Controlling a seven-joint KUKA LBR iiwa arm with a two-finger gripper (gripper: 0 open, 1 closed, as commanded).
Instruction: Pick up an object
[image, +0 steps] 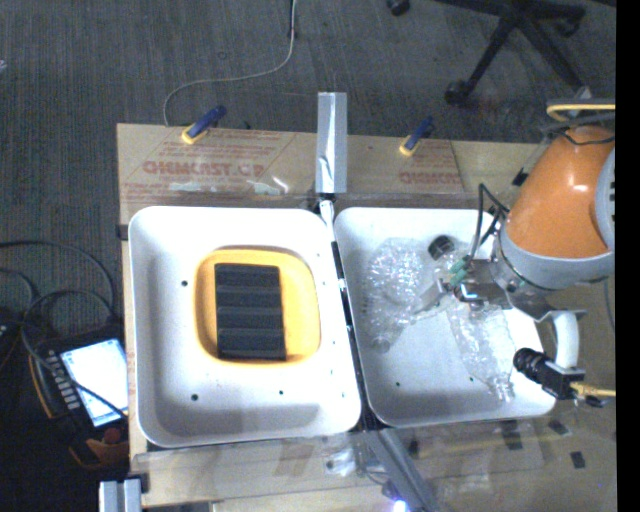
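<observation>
- Right now, you have the arm (565, 200) reaching in from the right of the frame, its orange band high over the right bin (400, 400).
- The claw (465, 285) sits low in that bin's upper right part; whether it is clenched or released you cannot tell, since the wrist hides it from above.
- The likely things to pick lie in the right bin: a crumpled clear plastic piece (395, 280) at centre left, touching or just beside the claw, and a clear plastic bottle (485, 355) running toward the lower right corner.
- A small dark object (440, 245) rests near the bin's top edge, just above the claw.
- Nothing can be seen gripped, so treat the pick as not yet made.
- The left bin (160, 330) holds a yellow tray with a black ridged block (250, 310) at its middle, well apart from the arm.
- Both bins sit side by side on the tabletop (230, 165), probably so one serves as source and the other as drop.
- Clear, thin plastic may crumple or slip, so judge the grip cautiously.
</observation>
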